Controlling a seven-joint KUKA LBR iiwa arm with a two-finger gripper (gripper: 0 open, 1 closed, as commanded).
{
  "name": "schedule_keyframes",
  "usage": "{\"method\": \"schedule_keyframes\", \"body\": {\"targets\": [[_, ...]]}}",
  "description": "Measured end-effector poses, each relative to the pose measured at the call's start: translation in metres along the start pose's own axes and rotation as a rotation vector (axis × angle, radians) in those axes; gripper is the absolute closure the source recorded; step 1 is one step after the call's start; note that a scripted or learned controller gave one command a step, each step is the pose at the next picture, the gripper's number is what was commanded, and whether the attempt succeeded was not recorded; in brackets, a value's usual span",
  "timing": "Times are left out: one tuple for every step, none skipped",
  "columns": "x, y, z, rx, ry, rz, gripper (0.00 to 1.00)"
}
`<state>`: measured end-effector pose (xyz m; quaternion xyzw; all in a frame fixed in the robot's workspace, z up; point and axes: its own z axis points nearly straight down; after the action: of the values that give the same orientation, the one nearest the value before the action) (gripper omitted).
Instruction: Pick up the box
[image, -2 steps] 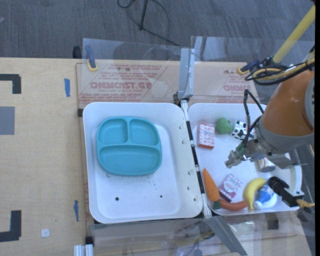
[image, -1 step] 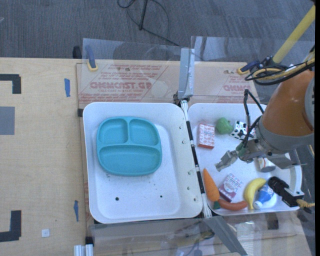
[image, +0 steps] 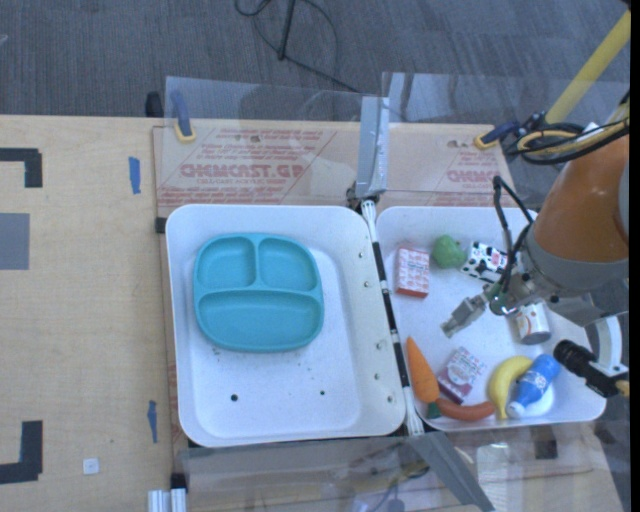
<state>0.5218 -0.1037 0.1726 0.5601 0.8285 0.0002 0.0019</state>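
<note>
The box (image: 412, 272) lies flat near the right bin's (image: 570, 412) left wall, clear of neighbouring toys, so access looks unobstructed. The gripper (image: 462, 317) hangs just beside it, holding nothing; its spread cannot be told.

box (image: 412, 272) | small, red-and-white carton | lying flat | right bin, upper-left area

I see the arm (image: 590, 215): fat orange band over a grey wrist section, black and yellow cables looped above it, small metal-grey gripper (image: 468, 314) on the end.
</note>
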Motion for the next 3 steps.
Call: {"method": "schedule_keyframes", "body": {"targets": [[0.0140,-0.0323,0.0749,-0.005,-0.005,-0.124,0.00],[0.0129,-0.0320,0.0661,-0.008,-0.006,-0.120,1.00],[0.0132,-0.0320,0.0663,-0.007,-0.005,-0.120,0.00]]}}
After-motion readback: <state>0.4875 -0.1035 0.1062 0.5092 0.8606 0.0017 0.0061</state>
